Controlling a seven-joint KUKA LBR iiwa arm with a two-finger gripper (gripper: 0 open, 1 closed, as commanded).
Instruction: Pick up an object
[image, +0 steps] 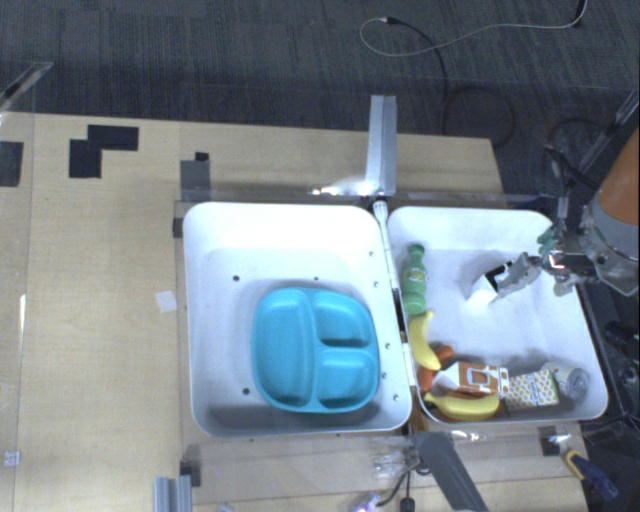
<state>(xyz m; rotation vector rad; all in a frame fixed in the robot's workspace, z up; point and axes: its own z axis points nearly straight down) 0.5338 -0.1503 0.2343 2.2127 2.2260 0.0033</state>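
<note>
In the right bin (560, 310) several objects lie along the left and front walls. They include a green bottle (412, 275), a banana (420, 338), a second yellow fruit (463, 405), a white and orange carton (480, 378), a patterned packet (531, 388) and a grey can (573, 381). My gripper (507, 274) reaches in from the right and hangs over the bin's middle, away from those objects. A small white piece (482, 288) sits right at its tip. Whether it is held is unclear.
The left bin (215, 300) holds a blue divided plate (315, 348). A metal post (382, 140) stands behind the wall between the bins. The arm's grey body (615, 235) fills the right bin's far right side.
</note>
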